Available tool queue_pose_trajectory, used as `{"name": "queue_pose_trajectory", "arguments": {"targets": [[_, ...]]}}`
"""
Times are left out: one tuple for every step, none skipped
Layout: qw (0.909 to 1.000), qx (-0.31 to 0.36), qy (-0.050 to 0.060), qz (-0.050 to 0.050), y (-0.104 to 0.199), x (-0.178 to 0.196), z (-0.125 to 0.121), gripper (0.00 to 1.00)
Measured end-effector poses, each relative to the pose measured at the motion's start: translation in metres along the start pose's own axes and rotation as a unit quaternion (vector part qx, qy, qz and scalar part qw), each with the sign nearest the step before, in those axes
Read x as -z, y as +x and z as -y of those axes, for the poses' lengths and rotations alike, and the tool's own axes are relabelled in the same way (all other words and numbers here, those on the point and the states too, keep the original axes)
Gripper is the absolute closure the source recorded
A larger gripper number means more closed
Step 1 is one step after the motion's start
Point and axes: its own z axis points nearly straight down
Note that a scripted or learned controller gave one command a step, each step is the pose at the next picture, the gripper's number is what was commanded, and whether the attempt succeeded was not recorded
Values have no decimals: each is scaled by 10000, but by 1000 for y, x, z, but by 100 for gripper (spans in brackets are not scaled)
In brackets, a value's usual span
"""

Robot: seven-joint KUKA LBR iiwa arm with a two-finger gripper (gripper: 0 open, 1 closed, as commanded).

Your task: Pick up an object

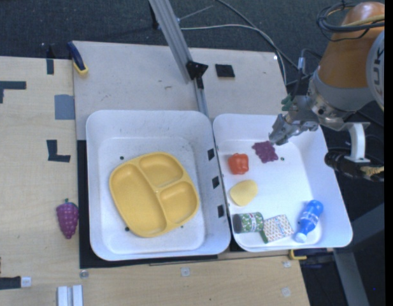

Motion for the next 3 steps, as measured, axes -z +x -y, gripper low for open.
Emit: {"name": "queue_pose_trajectory", "arguments": {"targets": [[10000,2,8,-3,53,-15,-3,100],[10000,1,12,-1,107,-32,0,100],[10000,6,9,-5,162,-29,16,100]]}}
